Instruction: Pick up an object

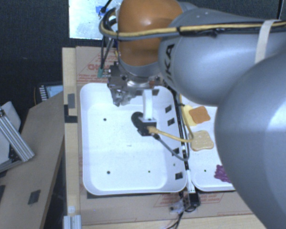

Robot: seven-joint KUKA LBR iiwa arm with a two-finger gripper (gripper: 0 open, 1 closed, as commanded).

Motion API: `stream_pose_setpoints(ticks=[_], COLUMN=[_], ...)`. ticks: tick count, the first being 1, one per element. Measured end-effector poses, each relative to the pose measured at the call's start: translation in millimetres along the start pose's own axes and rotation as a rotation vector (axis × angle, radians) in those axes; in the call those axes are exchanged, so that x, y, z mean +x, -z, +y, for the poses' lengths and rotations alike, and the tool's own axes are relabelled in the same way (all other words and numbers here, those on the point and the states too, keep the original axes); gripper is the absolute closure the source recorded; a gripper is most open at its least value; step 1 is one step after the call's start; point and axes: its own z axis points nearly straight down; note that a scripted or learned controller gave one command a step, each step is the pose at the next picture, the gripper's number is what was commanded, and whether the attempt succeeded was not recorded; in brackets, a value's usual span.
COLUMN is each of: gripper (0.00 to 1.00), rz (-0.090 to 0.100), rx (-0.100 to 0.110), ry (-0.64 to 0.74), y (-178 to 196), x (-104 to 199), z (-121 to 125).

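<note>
Lying well apart from pincer (pixel 118 98), in neighbouring bin (pixel 206 170): orange slab (pixel 199 114).

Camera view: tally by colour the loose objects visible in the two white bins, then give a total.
Orange object: 1
Tan object: 1
Purple object: 1
Total: 3, all in the bin on the view's right.
A yellowish sliver beside the orange object is too hidden to count.

Robot lab: grey arm (pixel 205 66), white bins (pixel 109 147), aluminium rail (pixel 9 132) beside bench (pixel 133 202).
</note>
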Motion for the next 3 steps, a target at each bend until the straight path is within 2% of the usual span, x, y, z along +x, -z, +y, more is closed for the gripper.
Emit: stream_pose_setpoints(ticks=[1,2,3], gripper=[1.00,1.00,1.00], rz=[0.009,0.011,0.003], rx=[-0.033,-0.038,-0.009], ry=[0.002,0.004,-0.001], y=[123,271,168], x=[-1,-2,-1], z=[46,72,73])
